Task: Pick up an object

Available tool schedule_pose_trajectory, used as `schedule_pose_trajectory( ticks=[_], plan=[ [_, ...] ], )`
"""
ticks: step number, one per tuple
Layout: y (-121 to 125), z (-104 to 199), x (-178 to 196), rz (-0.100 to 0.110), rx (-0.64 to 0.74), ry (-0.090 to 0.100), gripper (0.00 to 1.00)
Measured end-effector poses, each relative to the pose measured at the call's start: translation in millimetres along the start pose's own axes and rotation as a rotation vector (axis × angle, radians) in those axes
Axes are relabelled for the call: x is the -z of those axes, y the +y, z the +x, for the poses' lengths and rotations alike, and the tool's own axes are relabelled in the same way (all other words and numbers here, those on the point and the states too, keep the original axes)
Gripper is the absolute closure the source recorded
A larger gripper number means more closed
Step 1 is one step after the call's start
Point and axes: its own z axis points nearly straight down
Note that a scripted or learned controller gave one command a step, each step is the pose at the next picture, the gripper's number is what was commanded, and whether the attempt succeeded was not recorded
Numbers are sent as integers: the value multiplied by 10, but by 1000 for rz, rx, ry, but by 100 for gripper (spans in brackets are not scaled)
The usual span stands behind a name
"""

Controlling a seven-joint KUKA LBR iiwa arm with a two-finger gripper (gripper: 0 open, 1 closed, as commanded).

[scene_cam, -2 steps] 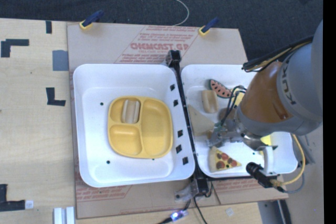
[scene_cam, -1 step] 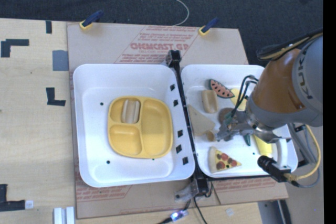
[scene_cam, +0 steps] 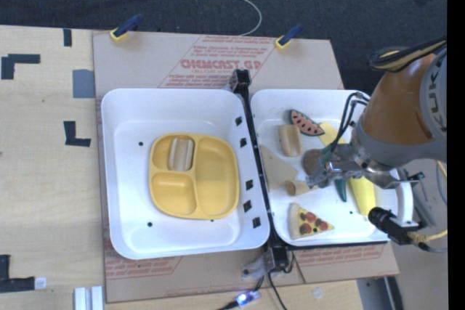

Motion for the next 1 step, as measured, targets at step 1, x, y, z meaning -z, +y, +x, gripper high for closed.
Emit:
schedule_pose_trajectory(
  ticks=[1],
  plan=[
    [3, 4, 286, 1, 0, 0, 100]
  ],
)
